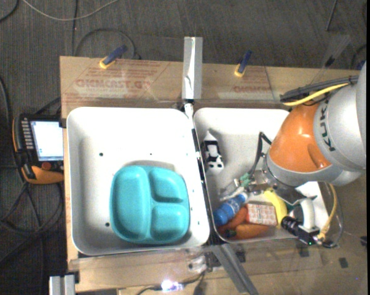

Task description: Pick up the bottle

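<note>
The grey arm (pixel 332 137) with its orange band reaches in from the right and hangs over the right bin (pixel 234 125), covering much of that bin's right half; the left bin (pixel 86 134) sits just beside it, the two sharing a middle rim; in the left bin lies a teal divided tray (pixel 149 204), flat, toward the near side, with three compartments showing; the gripper (pixel 252 182) sits low over the clutter at the near end of the right bin, though whether it is released or clenched cannot be told, since the wrist and cables hide it; the bottle (pixel 228 209), clear with a blue cap end, lies on its side just left of and below the gripper, near the bin's left wall, apparently touching a yellow item (pixel 272 200) and a red-and-white packet (pixel 260 214); an orange object (pixel 249 231) lies along the near wall under them; a small black-and-white object (pixel 212 153) lies apart, farther back by the left wall.
</note>
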